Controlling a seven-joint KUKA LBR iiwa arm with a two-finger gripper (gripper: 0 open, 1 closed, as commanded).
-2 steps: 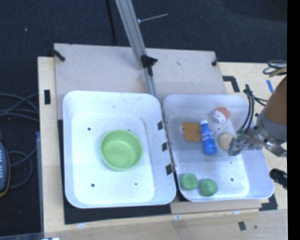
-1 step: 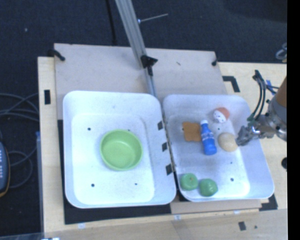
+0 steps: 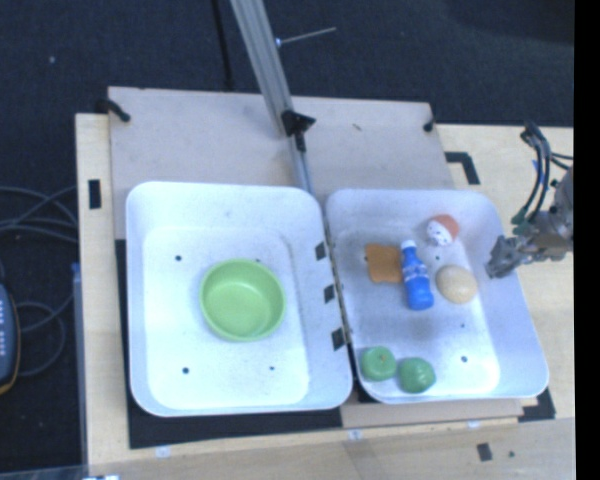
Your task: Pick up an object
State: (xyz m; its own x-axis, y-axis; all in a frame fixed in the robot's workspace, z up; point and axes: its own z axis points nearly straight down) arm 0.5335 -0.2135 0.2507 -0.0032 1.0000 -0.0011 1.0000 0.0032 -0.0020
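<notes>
- Sitting side by side on the bench (image 3: 95,298): two shallow white bins; the right bin (image 3: 500,363) is serving as landmark for all entries below.
- Hovering at the right bin's right rim, about level with its middle: the gripper (image 3: 503,258), reaching in from the right; whether its tips are spread or closed is too small and blurred to tell, and nothing is showing between them.
- Lying inside the right bin, nearest the gripper and just left of it: a pale yellowish egg-shaped object (image 3: 457,285), apart from the tips.
- Lying beside that, toward the bin's centre: a blue bottle (image 3: 415,277) with a white cap.
- Lying left of the bottle: a tan-orange block (image 3: 384,263).
- Resting near the bin's far wall: a small red-and-white object (image 3: 440,230).
- Sitting at the bin's near-left corner: two green round pieces (image 3: 397,369).
- Resting in the left bin (image 3: 160,218), beyond the right bin's left wall: a green bowl (image 3: 242,299).
</notes>
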